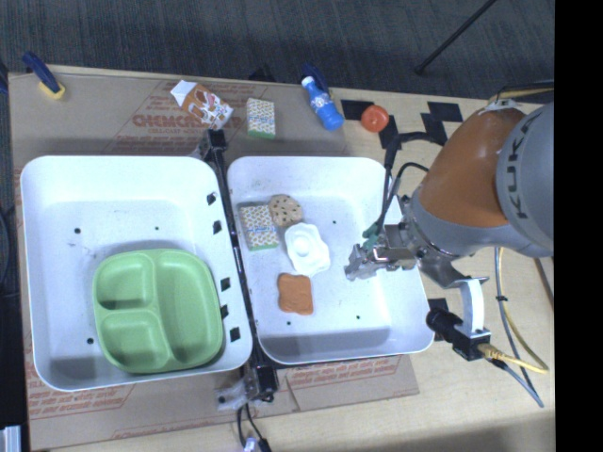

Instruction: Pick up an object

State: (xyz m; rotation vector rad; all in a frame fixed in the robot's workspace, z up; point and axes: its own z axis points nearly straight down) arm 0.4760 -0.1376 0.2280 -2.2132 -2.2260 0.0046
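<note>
The arm (pixel 490 182), seen just beyond the right bin (pixel 320 342), is a thick, rounded grey body with a broad orange band above the wrist and part of a dark printed letter on its grey shell. At the end over that bin sits a small metal gripper (pixel 363 262) of grey and silver parts with a touch of green. Black cables loop beside the wrist, and a white bracket with a black block hangs off the bin's right corner, trailing a yellow cable.
</note>
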